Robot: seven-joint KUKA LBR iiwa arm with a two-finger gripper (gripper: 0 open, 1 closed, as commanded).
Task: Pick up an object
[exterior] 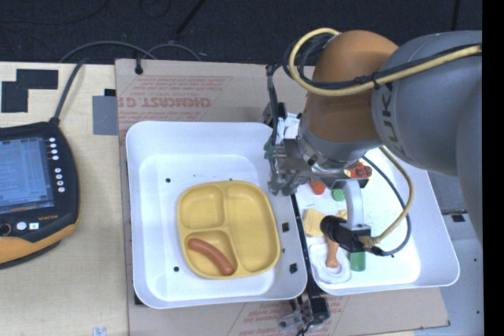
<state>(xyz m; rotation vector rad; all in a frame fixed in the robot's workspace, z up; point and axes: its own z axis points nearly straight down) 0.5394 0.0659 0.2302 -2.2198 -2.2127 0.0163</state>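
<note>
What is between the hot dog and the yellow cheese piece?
In the camera view, the yellow plate's rim, a bare strip of the left bin, then the two bins' touching walls lie between the hot dog and the cheese.

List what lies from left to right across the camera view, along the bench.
Control tablet → left bin → yellow divided plate with a sausage in its front compartment → robot arm above the right bin, which holds small toy foods.
</note>
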